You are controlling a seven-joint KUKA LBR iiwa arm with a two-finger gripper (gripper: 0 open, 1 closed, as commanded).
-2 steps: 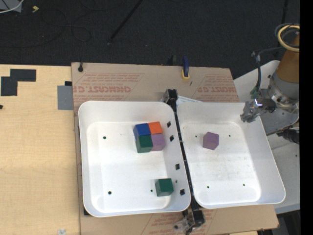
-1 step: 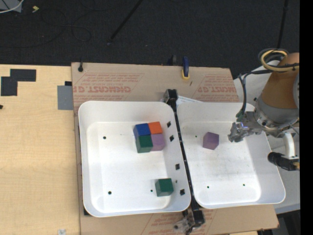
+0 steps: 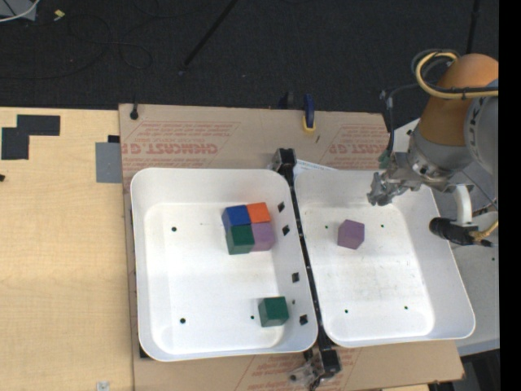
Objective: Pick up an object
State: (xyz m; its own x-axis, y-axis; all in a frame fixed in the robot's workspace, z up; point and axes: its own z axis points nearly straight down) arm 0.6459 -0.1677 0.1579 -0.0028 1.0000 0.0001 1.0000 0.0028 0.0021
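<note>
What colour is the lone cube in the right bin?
Purple; the cube shows in the camera view.

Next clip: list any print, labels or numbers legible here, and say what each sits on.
Red print on the cardboard sheet behind the left bin: upside down and blurred, not reliably readable.
A second red print, on the cardboard behind the right bin: also upside down and too blurred.
Red print on the cardboard's front edge: too small.
Blocks, bins: none.

The light wooden bench [image 3: 57, 251] carries a brown cardboard sheet [image 3: 212, 141], which spreads from the centre toward three o'clock. Directly on the cardboard sit two shallow white bins touching side by side: the left bin [image 3: 155, 300] and, at its three o'clock, the right bin [image 3: 423, 300].
</note>
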